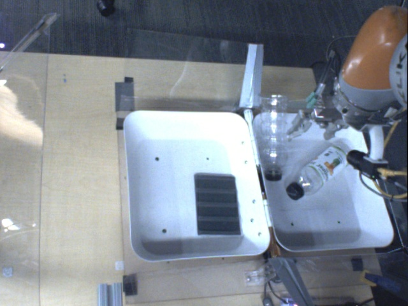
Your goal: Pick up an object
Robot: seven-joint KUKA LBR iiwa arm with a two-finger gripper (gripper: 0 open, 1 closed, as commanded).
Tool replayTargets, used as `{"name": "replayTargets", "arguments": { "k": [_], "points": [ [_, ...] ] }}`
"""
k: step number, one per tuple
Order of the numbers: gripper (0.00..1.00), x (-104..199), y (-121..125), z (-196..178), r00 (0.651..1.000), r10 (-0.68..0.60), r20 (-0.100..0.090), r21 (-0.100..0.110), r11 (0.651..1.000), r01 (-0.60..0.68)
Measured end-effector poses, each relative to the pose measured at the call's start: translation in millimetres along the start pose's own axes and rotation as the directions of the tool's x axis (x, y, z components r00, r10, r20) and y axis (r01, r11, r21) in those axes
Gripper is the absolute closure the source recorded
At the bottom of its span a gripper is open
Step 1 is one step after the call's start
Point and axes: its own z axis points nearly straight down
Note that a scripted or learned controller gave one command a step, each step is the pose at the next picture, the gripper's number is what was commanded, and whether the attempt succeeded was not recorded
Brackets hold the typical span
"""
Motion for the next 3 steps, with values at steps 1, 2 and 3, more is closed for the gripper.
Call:
{"name": "replayTargets", "arguments": {
  "k": [1, 2, 3],
  "points": [
    [0.00, -17.2, 4.3, 83.9, 0.999, -0.035, 0.001, -0.004, 0.999, 0.035],
    [0.00, -103.6, 18.3, 75.1, 1.000, -0.011, 0.003, -0.005, 1.000, 0.011],
    [0.00, -110.1, 4.5, 115.8, 0.995, -0.096, 0.002, -0.004, 0.995, 0.096]
  ]
}}
